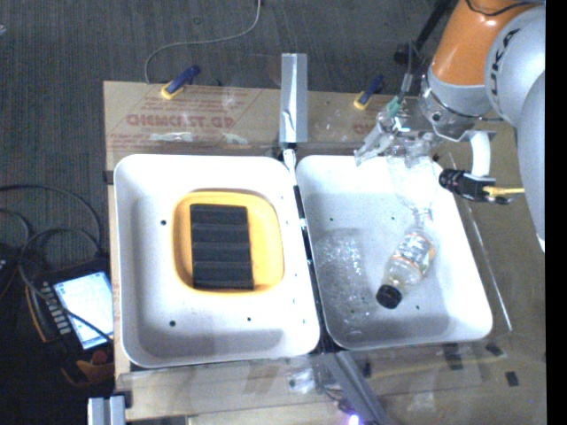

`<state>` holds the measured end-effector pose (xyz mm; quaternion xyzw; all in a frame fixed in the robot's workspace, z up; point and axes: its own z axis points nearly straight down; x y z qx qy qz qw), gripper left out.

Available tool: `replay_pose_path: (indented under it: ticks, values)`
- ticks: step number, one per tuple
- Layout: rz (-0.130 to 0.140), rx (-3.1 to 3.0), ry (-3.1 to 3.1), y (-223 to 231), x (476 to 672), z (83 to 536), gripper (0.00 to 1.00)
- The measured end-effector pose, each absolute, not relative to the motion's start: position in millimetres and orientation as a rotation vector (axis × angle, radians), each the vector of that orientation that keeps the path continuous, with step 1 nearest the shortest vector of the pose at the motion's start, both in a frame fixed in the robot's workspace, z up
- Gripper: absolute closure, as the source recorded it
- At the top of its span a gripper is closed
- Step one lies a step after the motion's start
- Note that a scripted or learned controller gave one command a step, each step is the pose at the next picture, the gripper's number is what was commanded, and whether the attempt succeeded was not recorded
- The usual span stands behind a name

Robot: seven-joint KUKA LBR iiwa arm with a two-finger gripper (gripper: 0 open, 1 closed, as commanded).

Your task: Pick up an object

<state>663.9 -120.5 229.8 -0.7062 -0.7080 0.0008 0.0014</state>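
A clear plastic bottle [412, 259] with a black cap lies on its side in the right bin [461, 237], cap toward the front. In the left bin [142, 264] a yellow block with a black ridged top [226, 242] lies flat. My gripper [394, 151] hangs over the far edge of the right bin, well behind the bottle and apart from it. Its fingers look spread open with nothing between them.
A crumpled clear plastic piece [341, 257] lies left of the bottle in the right bin. A metal divider post [293, 104] stands behind the gap between the bins. Blue and yellow clamps [180, 81] hold the cardboard backing. Cables and a device lie on the floor at left.
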Motion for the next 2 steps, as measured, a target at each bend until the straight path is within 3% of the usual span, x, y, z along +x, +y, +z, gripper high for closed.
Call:
replay_pose_path:
  ticks: [1,2]
  values:
    - [0.005,-2.181,-2.261,-186.9,551.5,146.7,0.0]
    - [-0.024,-2.089,-2.359,-216.8,517.8,96.4,0.0]
